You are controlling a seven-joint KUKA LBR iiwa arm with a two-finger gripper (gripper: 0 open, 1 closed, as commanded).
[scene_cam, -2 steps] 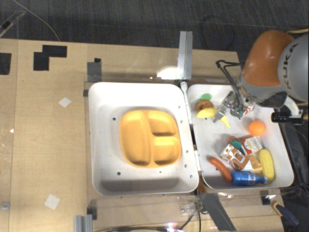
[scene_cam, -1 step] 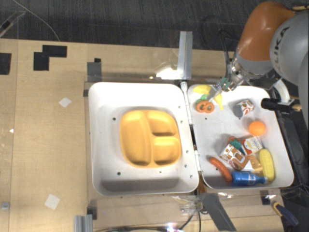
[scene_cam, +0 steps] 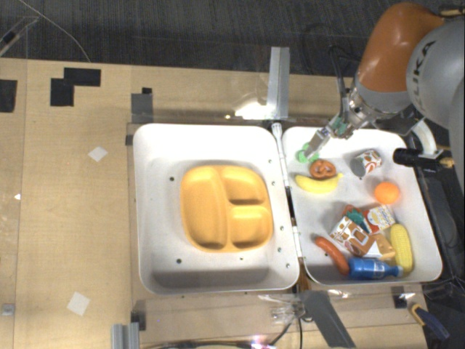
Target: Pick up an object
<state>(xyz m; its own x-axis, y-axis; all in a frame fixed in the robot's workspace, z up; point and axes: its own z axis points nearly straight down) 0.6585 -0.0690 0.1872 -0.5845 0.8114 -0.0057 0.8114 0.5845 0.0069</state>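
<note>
My gripper (scene_cam: 310, 149) hangs over the far left corner of the right bin (scene_cam: 429, 267), slanting down to the left from the orange-banded wrist. Just below and to its right lie a brown-red round toy (scene_cam: 322, 169) and a yellow banana (scene_cam: 317, 184); the gripper looks apart from both. Farther right are a small grey and red carton (scene_cam: 367, 162) and an orange ball (scene_cam: 387, 193). At the bin's near end lie a printed snack packet (scene_cam: 356, 231), a corn cob (scene_cam: 401, 247), a blue bottle (scene_cam: 374, 270) and a red sausage (scene_cam: 332, 252).
The left bin (scene_cam: 152, 195) holds a yellow divided tray (scene_cam: 224, 206) in its middle. A metal post (scene_cam: 279, 82) stands behind the wall shared by the two bins. The wooden bench (scene_cam: 65, 217) stretches away to the left.
</note>
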